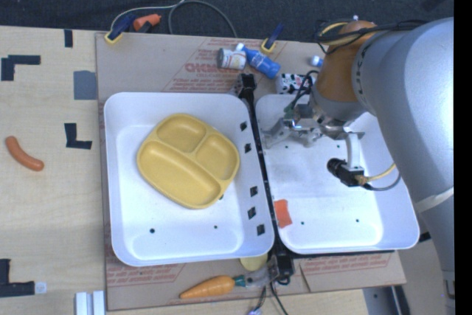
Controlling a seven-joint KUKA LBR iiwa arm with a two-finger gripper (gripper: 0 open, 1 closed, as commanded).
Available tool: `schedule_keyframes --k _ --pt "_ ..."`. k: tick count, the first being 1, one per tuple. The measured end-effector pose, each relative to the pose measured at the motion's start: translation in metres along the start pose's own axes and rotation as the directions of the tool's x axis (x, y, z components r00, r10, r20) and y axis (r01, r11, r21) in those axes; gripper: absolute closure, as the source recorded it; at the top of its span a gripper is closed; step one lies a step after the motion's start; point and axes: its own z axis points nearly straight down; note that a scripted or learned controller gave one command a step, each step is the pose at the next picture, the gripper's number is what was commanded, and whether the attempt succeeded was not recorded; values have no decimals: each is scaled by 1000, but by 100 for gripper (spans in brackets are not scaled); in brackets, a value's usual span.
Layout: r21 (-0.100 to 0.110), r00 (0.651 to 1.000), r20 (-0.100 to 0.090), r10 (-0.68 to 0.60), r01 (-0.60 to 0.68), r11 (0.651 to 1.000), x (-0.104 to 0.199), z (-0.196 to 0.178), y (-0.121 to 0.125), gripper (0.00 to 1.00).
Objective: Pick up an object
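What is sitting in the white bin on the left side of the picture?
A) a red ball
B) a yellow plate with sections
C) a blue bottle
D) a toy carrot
B: the yellow plate with sections lies inside the left bin, while the toy carrot lies outside on the bench below the bins.

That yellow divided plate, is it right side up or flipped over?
Right side up: the yellow plate lies flat in the left bin, its three hollow compartments facing upward.
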Motion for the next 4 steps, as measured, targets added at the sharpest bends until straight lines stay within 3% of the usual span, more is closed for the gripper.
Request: schedule_keyframes --k 1,2,3,4 --pt "-1 1000 -2 0 0 1000 -9 -5 39 0" --pt "-2 1000 1 -1 1 1000 -9 -16 38 100" --pt "-1 1000 1 -1 1 1000 -9 -15 38 0" --pt "1 1000 0 6 -6 1000 -81 -30 36 0"
